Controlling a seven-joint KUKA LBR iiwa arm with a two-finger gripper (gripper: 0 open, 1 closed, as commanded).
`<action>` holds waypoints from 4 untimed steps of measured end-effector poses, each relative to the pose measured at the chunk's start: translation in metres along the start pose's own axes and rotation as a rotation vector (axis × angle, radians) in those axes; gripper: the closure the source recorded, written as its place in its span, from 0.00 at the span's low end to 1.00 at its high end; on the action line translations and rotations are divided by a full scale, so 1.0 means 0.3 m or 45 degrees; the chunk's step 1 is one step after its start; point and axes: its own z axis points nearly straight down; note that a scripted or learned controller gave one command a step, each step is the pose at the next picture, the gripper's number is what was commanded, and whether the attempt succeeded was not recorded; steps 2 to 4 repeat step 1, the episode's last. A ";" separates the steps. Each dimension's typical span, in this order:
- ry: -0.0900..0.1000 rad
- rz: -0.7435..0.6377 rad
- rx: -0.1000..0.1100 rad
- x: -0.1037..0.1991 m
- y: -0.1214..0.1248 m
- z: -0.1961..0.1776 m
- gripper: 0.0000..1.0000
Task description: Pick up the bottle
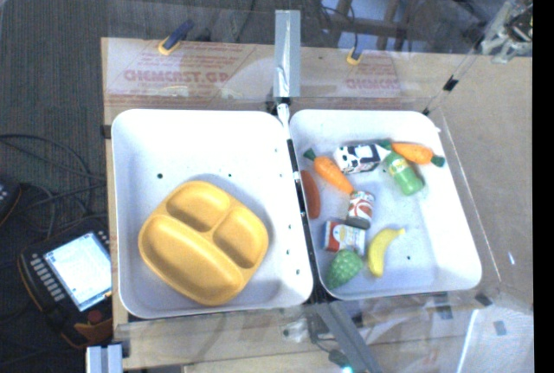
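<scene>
One green bottle lies tilted in the upper right of the right bin, just below a carrot and beside a black-and-white toy. Left of these lie a second carrot and a red sausage; lower sit a small can, a red carton, a banana and a green strawberry-like fruit. The left bin holds a yellow divided tray.

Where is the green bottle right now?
The green bottle lies in the right bin, near its far right corner, just below an orange carrot and right of the black-and-white cow toy.
</scene>
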 end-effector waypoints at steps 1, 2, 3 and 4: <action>0.000 -0.108 -0.001 0.004 0.042 0.000 1.00; 0.000 -0.108 -0.001 0.004 0.042 0.000 1.00; 0.000 -0.108 -0.001 0.004 0.042 0.000 1.00; 0.000 -0.108 -0.001 0.004 0.042 0.000 1.00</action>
